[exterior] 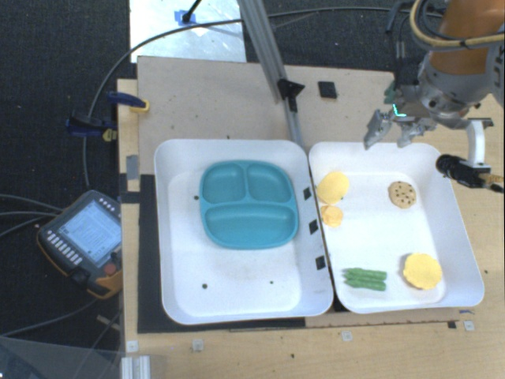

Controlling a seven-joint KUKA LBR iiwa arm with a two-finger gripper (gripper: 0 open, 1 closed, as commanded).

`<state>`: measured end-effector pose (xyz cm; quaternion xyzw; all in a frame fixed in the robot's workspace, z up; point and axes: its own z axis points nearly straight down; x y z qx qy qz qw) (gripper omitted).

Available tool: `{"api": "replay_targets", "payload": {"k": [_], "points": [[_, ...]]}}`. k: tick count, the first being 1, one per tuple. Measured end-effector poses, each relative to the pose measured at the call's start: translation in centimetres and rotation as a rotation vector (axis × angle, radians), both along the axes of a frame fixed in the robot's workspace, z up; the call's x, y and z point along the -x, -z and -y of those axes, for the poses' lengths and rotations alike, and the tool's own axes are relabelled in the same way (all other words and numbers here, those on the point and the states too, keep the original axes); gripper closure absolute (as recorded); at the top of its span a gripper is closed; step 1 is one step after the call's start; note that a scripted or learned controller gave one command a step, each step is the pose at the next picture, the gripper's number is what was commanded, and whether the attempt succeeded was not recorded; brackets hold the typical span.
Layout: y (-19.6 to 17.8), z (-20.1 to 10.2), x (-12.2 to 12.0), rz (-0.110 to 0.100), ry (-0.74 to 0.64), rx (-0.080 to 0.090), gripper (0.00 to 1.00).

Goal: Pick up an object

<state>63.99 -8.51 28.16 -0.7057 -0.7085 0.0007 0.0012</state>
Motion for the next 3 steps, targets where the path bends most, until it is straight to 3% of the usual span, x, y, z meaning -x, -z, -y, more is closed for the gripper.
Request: {"api": "replay_targets", "payload": {"k": [1, 3], "points": [[-0.3, 0.0, -0.1, 0.005, 0.000, 0.000, 0.00], [10.8, 1.5, 0.2, 0.004, 0.003, 0.002, 0.00]]}}
